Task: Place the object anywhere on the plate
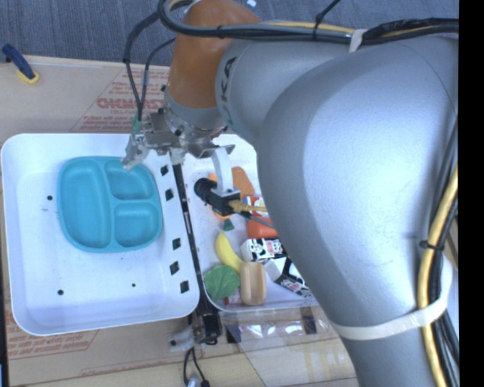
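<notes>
Hovering at the plate's upper right corner, before any confirmed placement.

The gripper (137, 153) hangs at the top edge of the left bin (20, 240), over the upper right corner of the blue plate (109, 202); whether it is open, closed or carrying anything cannot be told, as the wrist covers it and the view is coarse there. No object lies on the plate, whose three compartments are bare. The candidate objects, a banana (228, 251), a green piece (220, 281), a carrot (244, 185) and others, all sit in the right bin (226, 303), partly hidden by the arm. The step in hand is probably transport or release. If an object is held, the next move calls for lowering over a compartment and releasing; if not, a return to the right bin for a fresh pick.
</notes>
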Robot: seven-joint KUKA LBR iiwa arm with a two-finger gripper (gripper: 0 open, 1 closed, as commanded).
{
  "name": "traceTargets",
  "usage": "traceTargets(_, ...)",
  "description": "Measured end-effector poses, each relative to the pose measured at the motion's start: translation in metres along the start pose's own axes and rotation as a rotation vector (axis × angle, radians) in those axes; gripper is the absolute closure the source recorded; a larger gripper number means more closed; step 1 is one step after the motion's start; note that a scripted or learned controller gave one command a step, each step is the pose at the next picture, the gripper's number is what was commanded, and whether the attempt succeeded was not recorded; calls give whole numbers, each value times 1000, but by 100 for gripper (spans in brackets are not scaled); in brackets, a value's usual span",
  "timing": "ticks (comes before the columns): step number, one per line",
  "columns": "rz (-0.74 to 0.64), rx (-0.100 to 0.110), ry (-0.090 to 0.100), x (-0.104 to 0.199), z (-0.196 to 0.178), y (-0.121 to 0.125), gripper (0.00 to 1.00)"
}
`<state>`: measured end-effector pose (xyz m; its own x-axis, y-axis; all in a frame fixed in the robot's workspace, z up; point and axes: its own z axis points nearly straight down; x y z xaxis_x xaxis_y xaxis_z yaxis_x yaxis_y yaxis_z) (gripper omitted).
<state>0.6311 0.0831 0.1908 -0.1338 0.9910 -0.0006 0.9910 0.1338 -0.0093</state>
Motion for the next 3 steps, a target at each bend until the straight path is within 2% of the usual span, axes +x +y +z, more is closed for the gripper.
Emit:
traceTargets(1, -12, 5, -2, 1, -10, 0, 100)
traceTargets(2, 175, 5, 0, 84, 10, -17, 100)
traceTargets(3, 44, -3, -2, 101, -22, -3, 100)
